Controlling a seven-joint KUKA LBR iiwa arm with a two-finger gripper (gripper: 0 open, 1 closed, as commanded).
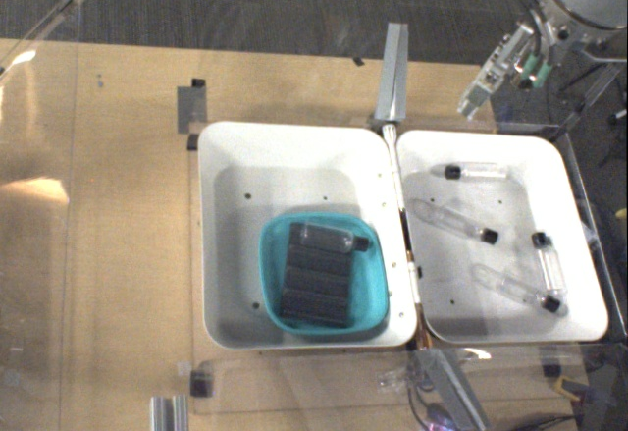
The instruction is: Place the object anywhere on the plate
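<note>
A teal plate point(371, 306) sits in the left bin point(231, 252), toward its front right. On it lies a black ribbed block point(314, 287). A clear tube with a black cap point(329, 239) rests across the far end of that block, inside the plate. My gripper point(478, 97) hangs high at the upper right, beyond the far rim of the right bin point(579, 321), well away from the plate and with nothing seen in it.
Several clear tubes with black caps lie scattered in the right bin, one near the far wall point(476, 170), one in the middle point(453, 220), two at the right point(545, 267). A grey post point(392, 71) stands behind the seam between the bins.
</note>
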